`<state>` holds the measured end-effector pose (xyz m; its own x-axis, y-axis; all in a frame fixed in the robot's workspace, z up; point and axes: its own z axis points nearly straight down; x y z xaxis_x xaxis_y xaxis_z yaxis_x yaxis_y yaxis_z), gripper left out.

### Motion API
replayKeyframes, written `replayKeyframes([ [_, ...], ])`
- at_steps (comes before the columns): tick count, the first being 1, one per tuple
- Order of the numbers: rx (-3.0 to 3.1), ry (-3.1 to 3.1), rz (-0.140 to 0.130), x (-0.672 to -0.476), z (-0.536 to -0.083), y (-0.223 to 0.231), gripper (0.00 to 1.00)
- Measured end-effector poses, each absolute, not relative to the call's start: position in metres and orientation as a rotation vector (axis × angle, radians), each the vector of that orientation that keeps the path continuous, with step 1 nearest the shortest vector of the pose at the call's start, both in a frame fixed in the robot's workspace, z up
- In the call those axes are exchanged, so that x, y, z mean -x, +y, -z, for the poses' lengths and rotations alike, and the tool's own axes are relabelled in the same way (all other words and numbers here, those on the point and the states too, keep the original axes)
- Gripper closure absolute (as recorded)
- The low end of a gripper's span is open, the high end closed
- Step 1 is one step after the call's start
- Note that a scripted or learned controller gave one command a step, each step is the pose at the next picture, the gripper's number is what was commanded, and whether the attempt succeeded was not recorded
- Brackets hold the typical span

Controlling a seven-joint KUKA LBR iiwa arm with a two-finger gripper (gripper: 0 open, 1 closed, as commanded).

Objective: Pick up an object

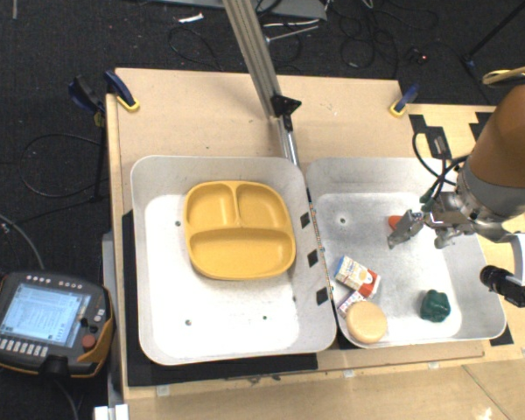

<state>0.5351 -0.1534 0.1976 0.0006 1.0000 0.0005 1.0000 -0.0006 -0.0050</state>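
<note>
- Gripper (pixel 423 228) position first: I see it over the right bin (pixel 367 201), toward that bin's upper right part, hanging from the grey arm (pixel 499 178) that comes in from 3 o'clock.
- I read the two fingers as spread apart, one reaching toward 9 o'clock at (pixel 408 227) and the other at (pixel 443 237), with nothing between them that I can make out.
- Just off the 9 o'clock finger, at about 10 o'clock from the gripper's middle, sits a small orange-red object (pixel 395 222); it touches or nearly touches that fingertip, and I cannot tell which.
- That orange-red object is my best guess for the target, since it lies nearest; the jaws would need to shift toward 9 o'clock to straddle it.
- It looks small, rounded and bright, partly hidden by the finger, so I cannot judge its long axis.
- Other candidates in the same bin: a green lump (pixel 435 305) at 5 o'clock from the gripper, a red-and-white carton (pixel 357 276) at 8 o'clock lying slantwise, and a tan round piece (pixel 366 323) just beside the carton at the bin's near edge.
- A yellow divided plate (pixel 240 229) rests in the left bin (pixel 157 322), well apart from the gripper.
</note>
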Motion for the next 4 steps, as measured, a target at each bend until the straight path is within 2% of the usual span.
replayKeyframes([
  [1, 2.217, -2.218, -0.005, -0.540, -0.143, -0.144, 0.00],
  [2, 2.221, -2.223, 0.001, -0.542, -0.156, -0.145, 1.00],
  [3, 2.224, -2.228, 0.005, -0.541, -0.219, -0.148, 1.00],
  [4, 2.221, -2.225, 0.002, -0.542, -0.231, -0.148, 1.00],
])
